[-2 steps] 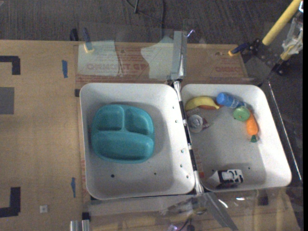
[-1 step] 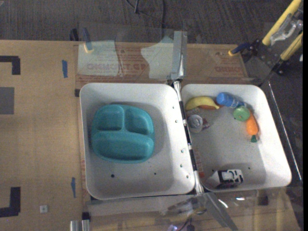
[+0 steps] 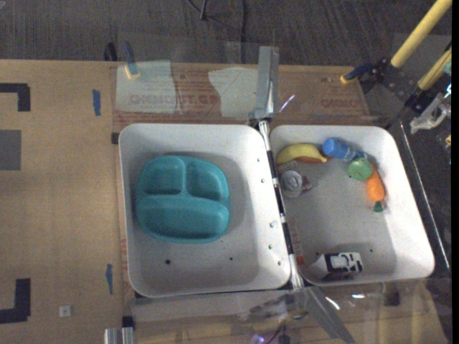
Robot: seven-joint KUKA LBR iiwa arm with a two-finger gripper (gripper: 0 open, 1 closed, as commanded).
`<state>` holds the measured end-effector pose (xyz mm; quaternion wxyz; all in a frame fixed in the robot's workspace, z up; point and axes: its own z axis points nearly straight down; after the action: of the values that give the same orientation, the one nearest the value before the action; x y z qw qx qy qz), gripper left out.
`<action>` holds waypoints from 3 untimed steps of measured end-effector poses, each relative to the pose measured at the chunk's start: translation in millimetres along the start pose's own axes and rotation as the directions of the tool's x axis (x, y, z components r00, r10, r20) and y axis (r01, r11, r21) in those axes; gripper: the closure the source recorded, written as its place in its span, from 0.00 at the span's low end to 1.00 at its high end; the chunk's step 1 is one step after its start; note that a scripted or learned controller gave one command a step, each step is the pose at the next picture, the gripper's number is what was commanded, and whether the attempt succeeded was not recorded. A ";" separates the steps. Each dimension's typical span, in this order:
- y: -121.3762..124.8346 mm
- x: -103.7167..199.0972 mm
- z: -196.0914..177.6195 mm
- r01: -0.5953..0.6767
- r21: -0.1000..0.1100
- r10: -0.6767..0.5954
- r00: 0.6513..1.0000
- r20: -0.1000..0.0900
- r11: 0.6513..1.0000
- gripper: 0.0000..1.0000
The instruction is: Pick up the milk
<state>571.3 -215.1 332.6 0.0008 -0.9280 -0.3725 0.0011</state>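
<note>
The milk [image 3: 343, 262] is a small white carton with dark markings. It lies on its side near the front wall of the right bin [image 3: 401, 242], a little left of that wall's middle. Nothing touches it, and the bin floor around it is bare.
The back of the right bin holds a banana [image 3: 301, 153], a blue bottle [image 3: 337, 148], a green round item [image 3: 361, 169], an orange carrot [image 3: 376, 188] and a silver can [image 3: 291, 182]. A teal divided plate [image 3: 183, 197] lies in the left bin [image 3: 215, 274]. Yellow poles and clamps [image 3: 423, 27] stand at the upper right.
</note>
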 end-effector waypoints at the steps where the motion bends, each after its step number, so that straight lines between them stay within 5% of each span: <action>1: -42.5 -48.7 81.6 -0.200 0.001 0.200 0.980 0.000 0.980 0.00; 2: -28.8 -19.3 70.8 -0.310 -0.001 0.310 0.951 -0.002 0.951 0.00; 3: -56.8 -72.5 -39.8 -0.370 -0.001 0.370 0.929 -0.002 0.929 0.00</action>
<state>479.7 -224.2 372.6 0.0001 -0.9816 -0.1912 0.0002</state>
